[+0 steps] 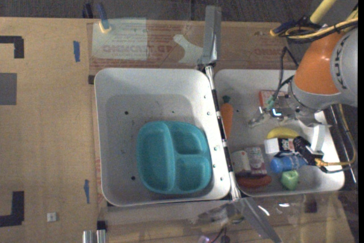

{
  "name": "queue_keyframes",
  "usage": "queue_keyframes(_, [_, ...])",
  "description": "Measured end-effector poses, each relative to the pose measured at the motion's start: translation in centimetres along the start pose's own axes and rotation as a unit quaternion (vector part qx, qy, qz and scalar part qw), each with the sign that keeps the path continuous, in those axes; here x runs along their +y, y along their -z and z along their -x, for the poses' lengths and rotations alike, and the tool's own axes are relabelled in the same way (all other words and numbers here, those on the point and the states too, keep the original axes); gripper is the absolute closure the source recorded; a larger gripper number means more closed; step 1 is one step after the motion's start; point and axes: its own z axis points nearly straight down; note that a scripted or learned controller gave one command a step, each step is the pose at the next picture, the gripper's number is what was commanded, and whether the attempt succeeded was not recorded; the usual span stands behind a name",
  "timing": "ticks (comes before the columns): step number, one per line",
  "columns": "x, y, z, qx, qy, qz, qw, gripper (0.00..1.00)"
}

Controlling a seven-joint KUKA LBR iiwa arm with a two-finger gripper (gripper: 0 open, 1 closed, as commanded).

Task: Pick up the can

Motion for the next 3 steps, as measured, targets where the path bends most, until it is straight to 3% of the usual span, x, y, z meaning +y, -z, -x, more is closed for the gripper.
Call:
queue_keyframes(1, [7.8,-0.3,4.3,0.001,-0.048,-0.005,0.9988,0.00])
queue_keyframes(2, [8.4,0.9,6.6,0.010,-0.118,-0.015,0.9928,0.00])
queue_keyframes(3, [8.5,1.9,6.0,0.013,-0.115,-0.019,0.9931,1.00])
